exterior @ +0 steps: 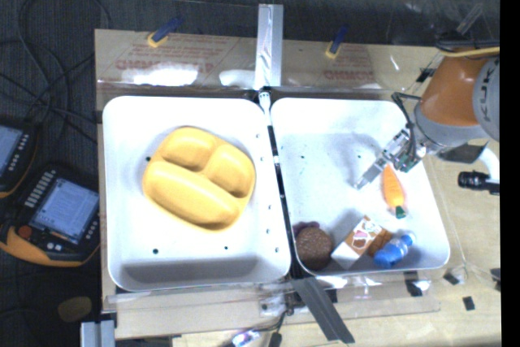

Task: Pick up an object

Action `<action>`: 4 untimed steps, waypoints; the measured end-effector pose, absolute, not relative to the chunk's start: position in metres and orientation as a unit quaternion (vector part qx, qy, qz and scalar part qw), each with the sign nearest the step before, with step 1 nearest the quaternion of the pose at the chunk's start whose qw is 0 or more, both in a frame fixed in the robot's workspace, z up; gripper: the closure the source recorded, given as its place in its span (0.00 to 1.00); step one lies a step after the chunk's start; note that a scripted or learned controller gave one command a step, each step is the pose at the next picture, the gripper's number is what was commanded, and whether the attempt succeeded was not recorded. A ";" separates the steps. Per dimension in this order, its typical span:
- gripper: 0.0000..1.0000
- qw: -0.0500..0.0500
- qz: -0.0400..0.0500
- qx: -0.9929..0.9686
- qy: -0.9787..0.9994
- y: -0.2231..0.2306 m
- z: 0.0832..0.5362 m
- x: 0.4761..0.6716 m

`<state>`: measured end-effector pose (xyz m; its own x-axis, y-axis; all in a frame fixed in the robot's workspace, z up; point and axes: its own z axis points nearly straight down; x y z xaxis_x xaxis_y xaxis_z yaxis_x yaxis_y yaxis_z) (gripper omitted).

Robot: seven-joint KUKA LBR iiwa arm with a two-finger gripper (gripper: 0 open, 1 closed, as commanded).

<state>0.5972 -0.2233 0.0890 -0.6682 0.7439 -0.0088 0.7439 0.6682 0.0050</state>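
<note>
Camera view: gripper (388, 162) sits in the right bin (325, 134), fingers spread, nothing between them. Toy carrot (393, 189) lies just beside one fingertip, near the bin's right wall. Brown ball (313, 243), small carton (361, 241), blue bottle (393, 249) line the front edge. Left bin (122, 175) holds a yellow bread-shaped toy (197, 175).

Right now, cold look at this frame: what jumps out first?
The big yellow bread-shaped object dominates, lying in the middle of the left bin. In the right bin, the gripper reaches in from the right, just beside a small orange carrot-like toy. Along that bin's near edge sit a brown ball, a small carton and a blue object.
</note>
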 end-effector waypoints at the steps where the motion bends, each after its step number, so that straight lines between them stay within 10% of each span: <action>1: 1.00 0.008 0.003 0.407 0.913 -0.222 0.100 0.600; 2: 1.00 0.000 0.000 0.425 0.905 -0.156 0.191 0.545; 3: 1.00 0.000 -0.001 0.562 0.827 -0.163 0.224 0.613; 4: 0.00 0.001 -0.001 0.562 0.827 -0.163 0.224 0.613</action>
<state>0.6128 -0.1629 0.2243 -0.3673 0.9301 -0.0023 0.9301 0.3673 -0.0016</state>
